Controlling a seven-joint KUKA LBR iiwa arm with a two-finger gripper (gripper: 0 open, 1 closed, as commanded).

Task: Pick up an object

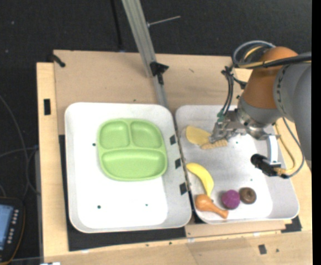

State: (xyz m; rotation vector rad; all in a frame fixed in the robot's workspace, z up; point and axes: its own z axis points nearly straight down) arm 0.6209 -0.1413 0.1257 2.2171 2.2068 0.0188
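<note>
Dark carpet surrounds a pale wooden bench [110,76] carrying two shallow white bins side by side, with a slanted metal pole [141,35] crossing the upper centre. Left bin [83,203]: smooth, round-cornered, holding a matte light-green divided plate [132,149] with three compartments. Right bin [276,203]: at its upper left lie a pale yellow wedge-shaped item [195,134] and, touching it, a tan ridged piece [215,144] of uncertain identity. Lower in this bin sit a curved glossy yellow banana [201,176], an orange pear-shaped toy [209,204], a purple round fruit [231,199] and a small brown ring like a doughnut [248,195], the last two just beside each other. The grey arm with its orange band enters from the upper right, and the gripper [222,132] hangs low over the tan ridged piece, at or near contact. Whether its jaws are spread or pressed together I cannot tell; nothing is visibly lifted clear. Judgement: the grasp attempt is in hand at the tan piece and yellow wedge. The next move calls for a firm closure on one item alone, then a straight lift; the neighbour may shift or be dragged along.
</note>
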